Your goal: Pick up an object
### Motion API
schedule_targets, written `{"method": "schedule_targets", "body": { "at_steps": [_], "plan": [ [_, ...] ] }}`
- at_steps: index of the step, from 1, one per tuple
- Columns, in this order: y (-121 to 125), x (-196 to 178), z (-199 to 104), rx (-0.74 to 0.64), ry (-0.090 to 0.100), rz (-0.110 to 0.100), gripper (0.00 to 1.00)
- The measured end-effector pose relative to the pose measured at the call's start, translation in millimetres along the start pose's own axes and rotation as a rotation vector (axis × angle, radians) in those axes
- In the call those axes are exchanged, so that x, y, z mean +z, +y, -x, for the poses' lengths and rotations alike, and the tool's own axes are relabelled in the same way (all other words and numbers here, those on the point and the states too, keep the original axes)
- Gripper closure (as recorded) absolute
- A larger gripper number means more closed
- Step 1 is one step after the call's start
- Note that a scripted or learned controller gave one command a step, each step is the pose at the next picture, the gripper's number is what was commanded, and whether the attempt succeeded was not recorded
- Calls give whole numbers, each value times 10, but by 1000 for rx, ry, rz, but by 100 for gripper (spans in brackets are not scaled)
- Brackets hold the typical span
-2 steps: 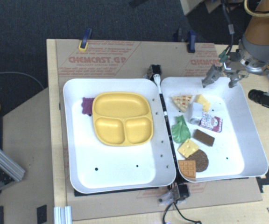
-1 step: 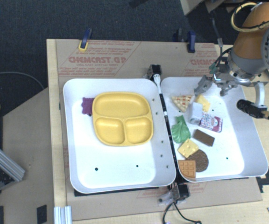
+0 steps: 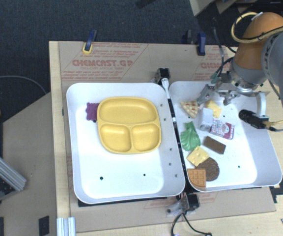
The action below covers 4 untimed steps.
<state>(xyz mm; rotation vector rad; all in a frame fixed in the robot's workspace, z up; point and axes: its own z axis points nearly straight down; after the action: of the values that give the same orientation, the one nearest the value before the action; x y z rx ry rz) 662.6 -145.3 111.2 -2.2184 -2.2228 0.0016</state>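
Bench, two white bins (image 3: 82,146); hand (image 3: 215,93) above right-bin food pile (image 3: 205,132).

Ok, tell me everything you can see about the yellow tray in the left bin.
The yellow tray looks like moulded plastic, rounded at the corners, with one long compartment across the top and two smaller ones below. It lies flat, open side up, in the upper half of the left bin. A purple thing sits against its left edge.

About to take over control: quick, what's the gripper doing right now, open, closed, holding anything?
Gripper: open, holding nothing; its fingers straddle the air above the pale items at the back of the right bin.
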Motion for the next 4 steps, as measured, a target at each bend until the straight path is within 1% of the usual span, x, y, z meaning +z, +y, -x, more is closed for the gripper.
{"method": "schedule_targets", "body": {
  "at_steps": [1,2,3,4],
  "plan": [
    [23,209,-6,-1,2,2,0],
    [50,78,-11,-2,0,12,100],
    [118,-358,9,1,-1,5,100],
    [107,-774,-22,1,-1,5,100]
  ]
}}
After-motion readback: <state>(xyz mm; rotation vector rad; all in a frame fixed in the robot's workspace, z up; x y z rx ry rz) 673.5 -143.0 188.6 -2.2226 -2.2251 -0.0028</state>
